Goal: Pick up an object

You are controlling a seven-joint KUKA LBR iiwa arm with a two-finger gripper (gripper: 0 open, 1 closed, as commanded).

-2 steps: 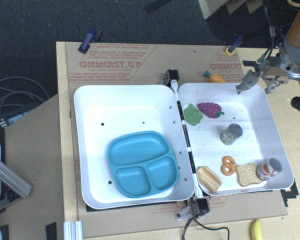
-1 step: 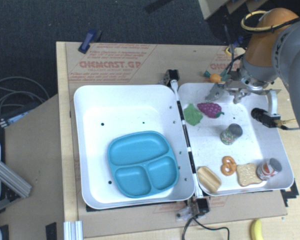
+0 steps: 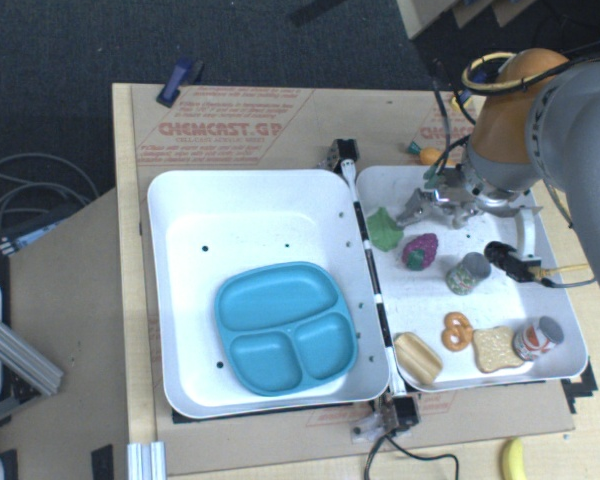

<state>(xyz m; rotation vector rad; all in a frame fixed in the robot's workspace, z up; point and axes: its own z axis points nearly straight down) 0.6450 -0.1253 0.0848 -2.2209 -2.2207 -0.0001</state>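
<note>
Now our two-finger gripper (image 3: 442, 204), whose finger state we cannot tell, hovers just above-right of the round purple-and-green toy fruit (image 3: 419, 251), the nearest object.

Two bins side by side on bench. Left bin (image 3: 180, 208): divided plate (image 3: 285, 326) in near half, toward the centre divider. Right bin (image 3: 560, 318): gripper (image 3: 442, 200) over far end. Leaf-like piece (image 3: 384, 229) at far left by divider, berry (image 3: 419, 251) just right of it, can (image 3: 467, 273) further right. Near row, left to right: bread roll (image 3: 417, 357), pretzel (image 3: 457, 330), toast (image 3: 496, 348), small jar (image 3: 537, 338).
</note>
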